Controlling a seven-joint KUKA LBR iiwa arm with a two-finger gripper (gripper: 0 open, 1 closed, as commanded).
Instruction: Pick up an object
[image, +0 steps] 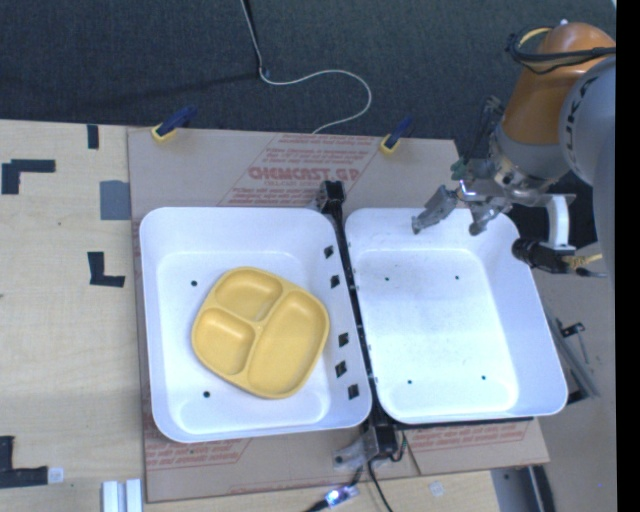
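A yellow plate (261, 331) with three shallow compartments lies flat in the left bin (165, 300), well away from the gripper (455, 213) and on the far side of the divider (345, 290) from it. It looks like moulded plastic: probably light, stiff, smooth and somewhat slippery, not fragile. Lying flat, it offers no handle. The best hold is likely its raised outer rim, with one finger inside a compartment and one outside, or across one of the ridges between compartments. A pinch on the rim could let the plate tilt or slide out, since its weight would hang to one side.

The gripper hangs over the upper edge of the right bin (520, 380), near that bin's back wall. Its two fingers stand spread apart with nothing between them. The grey arm (575, 95), with its orange band, comes in behind it from the right.

To reach the plate the gripper would have to cross the divider and come down toward the viewer's lower left
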